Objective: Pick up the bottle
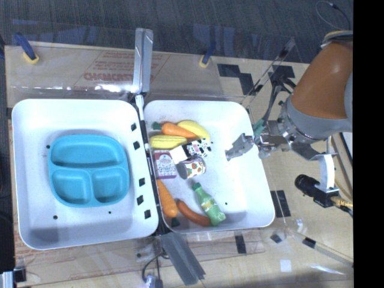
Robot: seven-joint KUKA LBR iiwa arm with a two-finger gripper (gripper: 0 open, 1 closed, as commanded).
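Note:
A small green bottle (208, 203) lies on its side near the front of the right bin (252, 191), its neck pointing up-left. My gripper (239, 147) hangs over the right part of that bin, up and to the right of the bottle and apart from it. Nothing shows between its fingers.
Two carrots (167, 199), a red sausage (192, 214), two bananas (168, 141), a small carton (193, 168) and a red packet (164, 164) crowd the right bin's left side. The left bin (36, 221) holds a blue divided tray (89, 169).

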